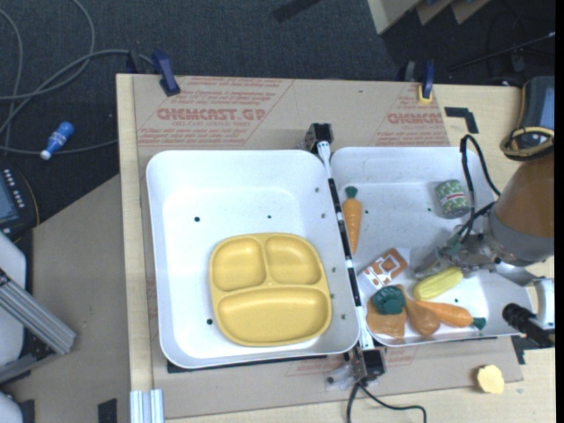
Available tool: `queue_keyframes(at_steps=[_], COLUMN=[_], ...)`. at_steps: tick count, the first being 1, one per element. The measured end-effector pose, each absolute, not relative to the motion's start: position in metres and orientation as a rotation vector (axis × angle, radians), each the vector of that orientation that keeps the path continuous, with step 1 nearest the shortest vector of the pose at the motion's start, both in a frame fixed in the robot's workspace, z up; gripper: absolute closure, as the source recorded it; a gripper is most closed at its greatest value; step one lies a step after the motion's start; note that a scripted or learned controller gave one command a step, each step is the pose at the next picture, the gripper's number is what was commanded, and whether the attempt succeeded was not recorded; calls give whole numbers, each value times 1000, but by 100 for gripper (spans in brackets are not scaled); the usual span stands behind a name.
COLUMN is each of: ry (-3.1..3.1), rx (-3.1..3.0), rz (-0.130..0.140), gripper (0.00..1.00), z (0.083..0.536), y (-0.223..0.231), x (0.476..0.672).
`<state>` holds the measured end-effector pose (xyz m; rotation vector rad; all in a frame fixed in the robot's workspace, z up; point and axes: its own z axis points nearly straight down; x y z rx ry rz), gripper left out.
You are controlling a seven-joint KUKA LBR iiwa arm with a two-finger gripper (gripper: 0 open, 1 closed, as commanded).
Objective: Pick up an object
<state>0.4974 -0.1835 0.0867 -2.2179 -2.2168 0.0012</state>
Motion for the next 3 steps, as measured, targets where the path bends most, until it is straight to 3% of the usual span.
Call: queue_keyframes(at_steps=[1,2,3], ry=[-2222,-2231,-2236], rx=[-2225,-2217,-2215], rz=[-2,-4,-14], gripper=[100,100,100], z=[100,84,191], y=[-185,-115,-36], x=[499,546,543])
